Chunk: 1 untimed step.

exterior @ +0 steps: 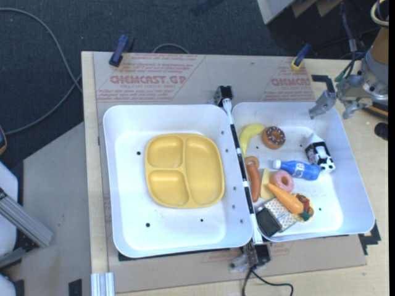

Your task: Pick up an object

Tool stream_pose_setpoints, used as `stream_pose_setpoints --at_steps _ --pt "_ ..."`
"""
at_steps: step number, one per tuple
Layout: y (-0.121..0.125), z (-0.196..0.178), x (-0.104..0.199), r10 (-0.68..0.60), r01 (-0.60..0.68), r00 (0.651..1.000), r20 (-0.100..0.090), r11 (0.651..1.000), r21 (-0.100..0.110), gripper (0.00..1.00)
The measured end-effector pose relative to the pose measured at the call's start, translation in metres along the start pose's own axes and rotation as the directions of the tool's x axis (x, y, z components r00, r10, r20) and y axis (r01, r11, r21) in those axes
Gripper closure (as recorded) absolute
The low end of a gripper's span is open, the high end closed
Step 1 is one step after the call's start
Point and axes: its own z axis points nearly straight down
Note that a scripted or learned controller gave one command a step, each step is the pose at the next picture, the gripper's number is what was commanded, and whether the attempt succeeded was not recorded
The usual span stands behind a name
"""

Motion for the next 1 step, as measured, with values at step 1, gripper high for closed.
stream_pose_setpoints --at_steps 1 --pt "0.0038 0.1087 -0.0017 -0.003 0.003 1.0 -0.009 1.0 0.005 0.0"
